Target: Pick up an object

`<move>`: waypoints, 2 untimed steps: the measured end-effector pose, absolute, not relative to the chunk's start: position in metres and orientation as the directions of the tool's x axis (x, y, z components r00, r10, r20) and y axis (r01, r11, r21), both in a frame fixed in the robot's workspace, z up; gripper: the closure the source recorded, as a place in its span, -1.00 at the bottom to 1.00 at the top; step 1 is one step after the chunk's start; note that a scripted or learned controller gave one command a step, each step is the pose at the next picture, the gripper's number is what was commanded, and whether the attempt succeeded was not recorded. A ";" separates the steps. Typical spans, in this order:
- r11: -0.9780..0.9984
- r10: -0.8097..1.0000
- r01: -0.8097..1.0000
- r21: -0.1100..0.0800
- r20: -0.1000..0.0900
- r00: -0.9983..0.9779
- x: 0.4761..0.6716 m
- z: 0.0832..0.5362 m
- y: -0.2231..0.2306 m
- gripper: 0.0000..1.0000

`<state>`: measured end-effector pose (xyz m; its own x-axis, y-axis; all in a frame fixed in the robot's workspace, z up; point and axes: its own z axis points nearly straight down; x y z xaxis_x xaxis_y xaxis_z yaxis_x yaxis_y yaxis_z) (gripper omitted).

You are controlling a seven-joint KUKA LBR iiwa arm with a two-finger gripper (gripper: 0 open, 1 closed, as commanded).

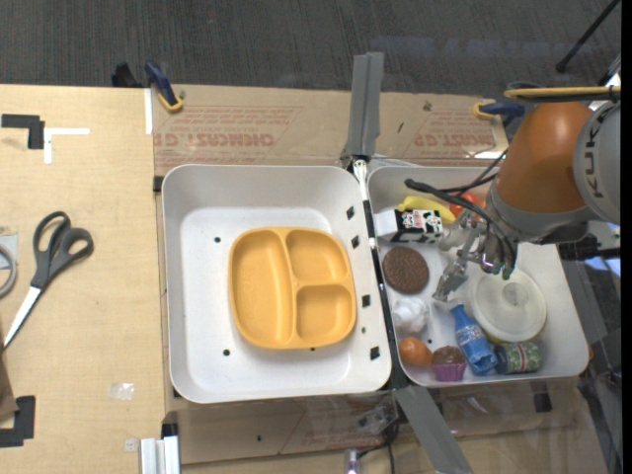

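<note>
**Kid:** Toys fill the right bin (568, 363)! What is nearest to us?

**Helper:** At the near edge sit an orange ball (415, 350), a purple cupcake (447, 363), a blue bottle (472, 340) and a small can (518, 356) lying on its side. The bottle's long side runs from near-right to far-left.

**Kid:** And a bit farther?

**Helper:** A crumpled white thing (410, 312), then a brown round cookie (405, 269), and to their right a white round lid or bowl (509, 304). Farther still is a black-and-white box (419, 223) with something yellow (423, 204) behind it.

**Kid:** Where is the claw?

**Helper:** The gripper (452, 279) hangs over the middle of the right bin, tipped down and to the left. Its fingers look a little spread, with nothing between them.

**Kid:** What will it pick?

**Helper:** My guess is the cookie. It lies just left of the claw tips, very close. The blue bottle is just near of the tips, so that could be it too.

**Kid:** What about the left bin (188, 294)?

**Helper:** It holds one yellow plate (292, 286) with three parts, and nothing sits in them.

**Kid:** And outside the bins?

**Helper:** Scissors (47, 257) lie far left on the bench (79, 363). A blue clamp (164, 85) is at the far edge.
</note>
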<state>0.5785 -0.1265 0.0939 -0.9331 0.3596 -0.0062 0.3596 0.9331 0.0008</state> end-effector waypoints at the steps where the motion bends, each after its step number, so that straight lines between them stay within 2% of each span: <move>1: 0.964 0.267 0.267 0.000 -0.001 -0.964 0.517 0.092 -0.139 -1.00; 2: 0.981 0.195 0.195 -0.003 0.009 -0.981 0.644 0.093 -0.144 -1.00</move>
